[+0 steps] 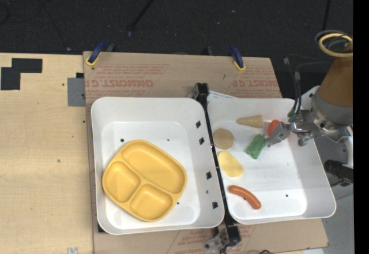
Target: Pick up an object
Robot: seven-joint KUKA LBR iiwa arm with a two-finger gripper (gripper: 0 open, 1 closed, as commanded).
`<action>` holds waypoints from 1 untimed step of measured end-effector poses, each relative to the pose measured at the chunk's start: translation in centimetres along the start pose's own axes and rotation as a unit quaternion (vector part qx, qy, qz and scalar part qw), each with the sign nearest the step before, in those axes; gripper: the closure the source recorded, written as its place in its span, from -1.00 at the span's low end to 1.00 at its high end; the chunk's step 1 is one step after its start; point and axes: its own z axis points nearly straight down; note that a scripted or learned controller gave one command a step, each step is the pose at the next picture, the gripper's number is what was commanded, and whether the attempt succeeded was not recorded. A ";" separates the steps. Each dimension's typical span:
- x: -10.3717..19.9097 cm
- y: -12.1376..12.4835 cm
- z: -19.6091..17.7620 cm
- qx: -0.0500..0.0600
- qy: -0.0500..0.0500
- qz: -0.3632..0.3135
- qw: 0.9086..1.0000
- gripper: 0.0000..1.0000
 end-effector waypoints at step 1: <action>0.0 0.1 -0.3 -0.003 -0.001 0.000 1.000 -1.00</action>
